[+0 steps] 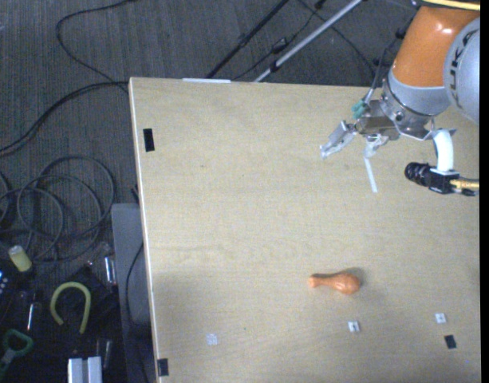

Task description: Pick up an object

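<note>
the gripper [354,152] hangs with its two thin fingers spread apart, grasping nothing, above the upper right of the pale wooden bench [228,214]. the small orange pear-shaped object [337,282] lies well apart, lower on the bench.

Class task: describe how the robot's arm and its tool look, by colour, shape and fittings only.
The arm is rounded and grey with a broad orange band above the wrist. Its tool is a small silvery metal piece with thin pale fingers and a green spot. A black cylindrical fitting on a white bracket sits beside it.
</note>
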